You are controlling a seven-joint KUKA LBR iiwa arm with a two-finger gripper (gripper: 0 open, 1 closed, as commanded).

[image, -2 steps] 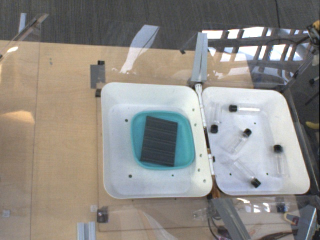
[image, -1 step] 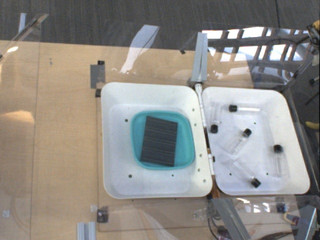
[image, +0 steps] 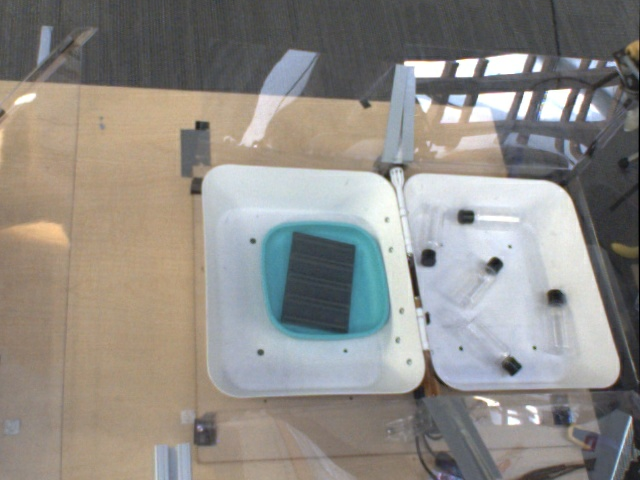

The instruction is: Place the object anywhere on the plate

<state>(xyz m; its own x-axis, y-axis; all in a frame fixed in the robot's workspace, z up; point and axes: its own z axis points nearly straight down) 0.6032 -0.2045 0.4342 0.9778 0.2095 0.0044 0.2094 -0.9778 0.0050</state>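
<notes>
A teal square plate [image: 372, 283] sits in the middle of the left white bin [image: 230, 268]. A dark grey ribbed rectangular block [image: 319, 283] lies flat on the plate, tilted slightly. The right white bin [image: 585, 268] holds several clear vials with black caps, among them one near the back [image: 487, 217], one in the middle [image: 478, 280], one at the right [image: 556, 320] and one at the front [image: 492, 348].
A metal post [image: 398, 118] stands behind the seam between the bins. Metal framing [image: 530, 98] crosses the back right. The wooden bench [image: 100, 268] stretches to the left. Clamps and cables [image: 460, 448] sit at the front right.
</notes>
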